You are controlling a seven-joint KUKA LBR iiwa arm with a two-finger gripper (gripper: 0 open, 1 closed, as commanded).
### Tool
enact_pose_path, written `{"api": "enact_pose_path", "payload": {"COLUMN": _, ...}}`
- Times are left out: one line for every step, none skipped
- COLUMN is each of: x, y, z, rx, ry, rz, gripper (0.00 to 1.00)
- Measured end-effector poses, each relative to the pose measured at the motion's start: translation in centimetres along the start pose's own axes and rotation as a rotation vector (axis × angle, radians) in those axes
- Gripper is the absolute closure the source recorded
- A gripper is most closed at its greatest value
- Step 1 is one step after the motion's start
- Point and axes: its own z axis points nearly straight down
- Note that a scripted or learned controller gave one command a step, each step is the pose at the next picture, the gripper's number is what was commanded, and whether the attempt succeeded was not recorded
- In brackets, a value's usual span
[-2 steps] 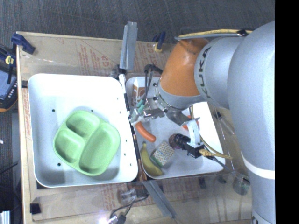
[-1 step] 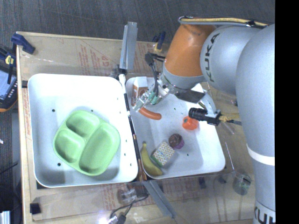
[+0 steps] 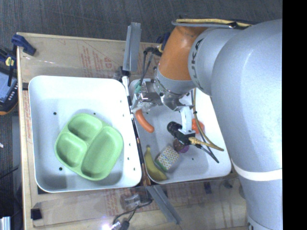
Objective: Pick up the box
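Camera view, box: a small patterned cardboard box (image 3: 168, 158) lies flat in the right-hand white bin (image 3: 204, 169), near its lower edge and just beside a yellow banana (image 3: 154, 165).
Box axis: its long side runs on a slant, from the banana up toward the bin's middle.
Claw: the grey arm's gripper (image 3: 140, 99) hangs over the bin's upper left corner, above an orange sausage-shaped toy (image 3: 144, 122). Whether it is apart or together, I cannot tell.
Relation: the box lies well apart from the claw, toward the lower edge, past the orange toy.
Hidden: the arm covers the bin's right side.
Other bin: a green divided plastic plate (image 3: 88, 147) sits in the left-hand white bin (image 3: 53, 99).
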Motion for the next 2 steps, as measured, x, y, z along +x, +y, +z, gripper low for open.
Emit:
{"api": "enact_pose_path", "payload": {"x": -6.6, "y": -5.8, "z": -19.9, "rx": -0.002, "ry": 0.000, "rz": -0.236, "gripper": 1.00}}
{"api": "enact_pose_path", "payload": {"x": -1.0, "y": -7.1, "z": -12.0, "rx": 0.002, "ry": 0.001, "rz": -0.575, "gripper": 1.00}}
